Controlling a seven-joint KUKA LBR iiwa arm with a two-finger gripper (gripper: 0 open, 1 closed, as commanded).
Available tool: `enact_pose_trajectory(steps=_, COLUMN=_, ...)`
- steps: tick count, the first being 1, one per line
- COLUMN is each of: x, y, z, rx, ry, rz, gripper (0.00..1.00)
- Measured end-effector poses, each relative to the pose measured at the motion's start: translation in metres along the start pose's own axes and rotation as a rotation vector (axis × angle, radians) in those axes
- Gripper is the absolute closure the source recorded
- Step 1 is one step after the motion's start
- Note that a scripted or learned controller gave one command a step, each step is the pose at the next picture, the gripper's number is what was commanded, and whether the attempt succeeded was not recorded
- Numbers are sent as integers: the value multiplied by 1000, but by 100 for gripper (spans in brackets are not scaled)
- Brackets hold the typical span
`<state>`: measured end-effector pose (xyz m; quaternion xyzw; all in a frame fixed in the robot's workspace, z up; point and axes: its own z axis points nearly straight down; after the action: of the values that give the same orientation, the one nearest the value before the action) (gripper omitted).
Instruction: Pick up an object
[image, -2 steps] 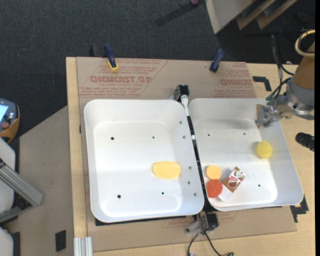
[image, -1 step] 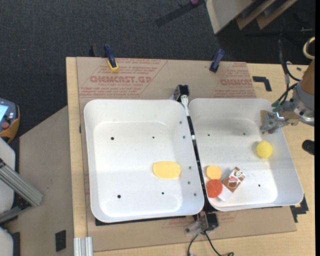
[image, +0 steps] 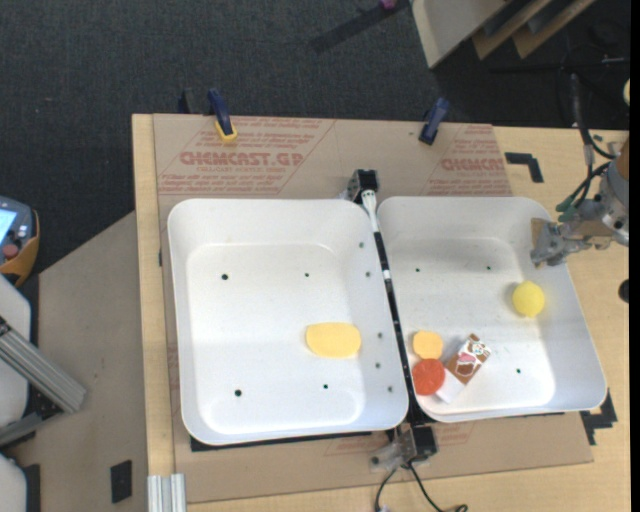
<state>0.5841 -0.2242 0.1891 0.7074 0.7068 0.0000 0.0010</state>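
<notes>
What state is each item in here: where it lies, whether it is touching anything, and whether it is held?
Yellow oval piece: lying alone in the left bin, not held.
Yellow ball: resting in the right bin, apart from the rest, not held.
Orange piece: in the right bin, against the red piece.
Red piece: near the front rim, touching the small carton.
Small carton: lying tilted.
Gripper: over the right bin's far right rim, holding nothing.

Arm (image: 618, 205) cropped rightward; pincer (image: 548, 248) blurred.
</notes>
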Motion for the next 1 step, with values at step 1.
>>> enact_pose_trajectory(steps=1, x=78, y=19, z=-111, rx=-11, ry=0, rz=-9, gripper=100)
